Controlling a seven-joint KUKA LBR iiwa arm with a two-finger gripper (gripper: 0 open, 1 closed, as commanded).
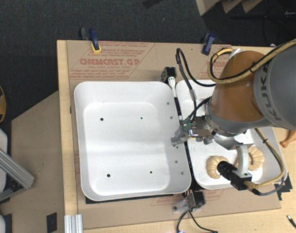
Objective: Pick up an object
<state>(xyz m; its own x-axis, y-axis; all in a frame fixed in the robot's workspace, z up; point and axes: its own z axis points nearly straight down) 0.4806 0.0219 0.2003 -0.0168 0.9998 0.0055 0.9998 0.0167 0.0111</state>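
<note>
Camera view: tan knobbly object [215, 167] lies in the right bin [200, 179], toward the view's bottom edge, partly hidden under my wrist. A second tan lobe [256, 157] shows further right; can't tell if it's the same piece. My gripper [183, 136] sits at the seam between the bins, over the right rim of the left bin [123, 144], near the object but apart from it. Grip state unreadable: can't tell whether spread or clamped. Both bins rest on a brown board [114, 57], blue clamps [94, 37] at its far edge
</note>
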